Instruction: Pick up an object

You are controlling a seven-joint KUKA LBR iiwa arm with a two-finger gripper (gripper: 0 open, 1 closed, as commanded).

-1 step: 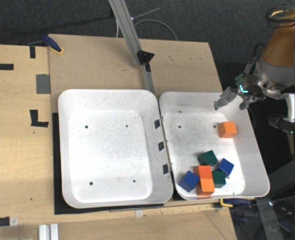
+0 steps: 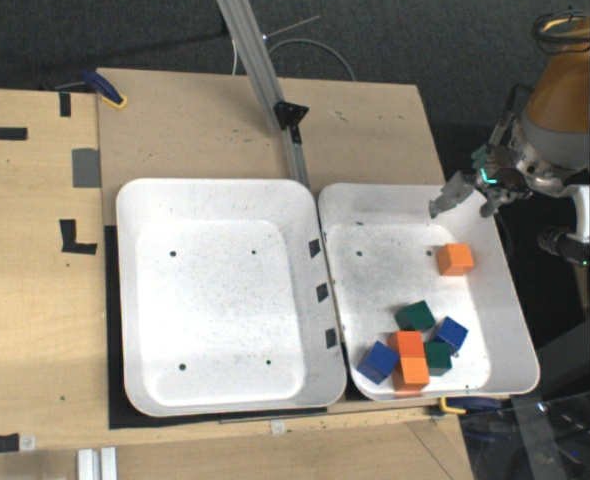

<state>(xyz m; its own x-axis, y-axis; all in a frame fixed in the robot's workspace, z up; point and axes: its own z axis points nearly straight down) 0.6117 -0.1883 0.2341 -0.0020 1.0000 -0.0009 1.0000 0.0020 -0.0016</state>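
Blocks (image 2: pixel 415 348) in right bin (image 2: pixel 375 208); left bin (image 2: pixel 135 208) beside it.

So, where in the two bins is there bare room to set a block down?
The left bin has a bare floor from wall to wall. In the right bin, the far half is bare up to the orange block. Its near right corner is crowded by the block cluster.

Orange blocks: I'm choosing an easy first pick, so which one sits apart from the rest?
The orange block lying alone toward the far side of the right bin, nearest the pincer. The other orange block is packed among blue and green blocks.
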